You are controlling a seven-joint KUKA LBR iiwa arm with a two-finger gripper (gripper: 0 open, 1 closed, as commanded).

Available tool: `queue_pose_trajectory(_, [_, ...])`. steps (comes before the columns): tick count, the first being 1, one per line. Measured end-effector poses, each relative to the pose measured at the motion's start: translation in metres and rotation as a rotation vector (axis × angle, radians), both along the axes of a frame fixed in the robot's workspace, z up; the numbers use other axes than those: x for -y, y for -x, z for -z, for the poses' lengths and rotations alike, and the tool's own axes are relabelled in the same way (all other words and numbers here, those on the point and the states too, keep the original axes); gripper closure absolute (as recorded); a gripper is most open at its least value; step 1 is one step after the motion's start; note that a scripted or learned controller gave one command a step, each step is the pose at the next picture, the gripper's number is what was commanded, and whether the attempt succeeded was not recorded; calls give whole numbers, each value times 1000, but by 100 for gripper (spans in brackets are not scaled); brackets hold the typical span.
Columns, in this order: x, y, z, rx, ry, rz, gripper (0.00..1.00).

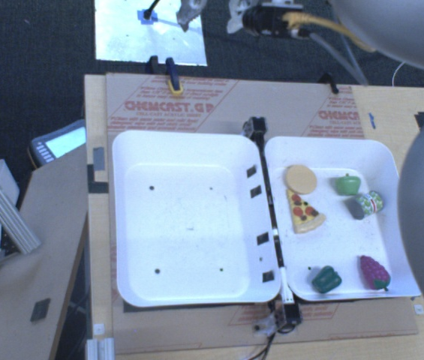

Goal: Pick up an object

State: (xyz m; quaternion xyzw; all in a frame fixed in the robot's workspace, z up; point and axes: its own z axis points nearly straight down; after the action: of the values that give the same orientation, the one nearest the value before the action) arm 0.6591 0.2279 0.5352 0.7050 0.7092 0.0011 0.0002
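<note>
Gripper: the gripper [215,10] is seen at the top of the camera view, above the far edge of the bench, with its two pale fingers spread apart and nothing between them.
Right bin: the right bin [388,201] is stocked with every object on offer.
Contents, far row: a tan round disc [300,179] is set touching a pizza slice [304,212]; a light green pepper [348,184] is placed beside a small patterned ball [371,202], with a grey piece [356,209] against the ball.
Contents, near row: a dark green pepper [326,279] and a purple grape bunch [374,272] are laid near the front wall, apart from each other.
Left bin: the left bin [181,216] is noted with bare floor.
Relation: all objects are held well apart from the gripper, nearer the camera and to its right.
Risk, crowding: the ball and grey piece are judged likely to be nudged together, a clean closure being spoiled.
Risk, flat items: the disc and pizza slice are judged hard to grip, being low-lying.
Risk, walls: the grapes are judged close enough to the rim for a finger to be blocked.
</note>
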Motion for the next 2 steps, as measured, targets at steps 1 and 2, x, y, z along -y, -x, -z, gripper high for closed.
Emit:
queue_pose_trajectory(1, [0,0,-11,2,-1,-6,100])
queue_pose_trajectory(2, [0,0,-11,1,-1,-7,0])
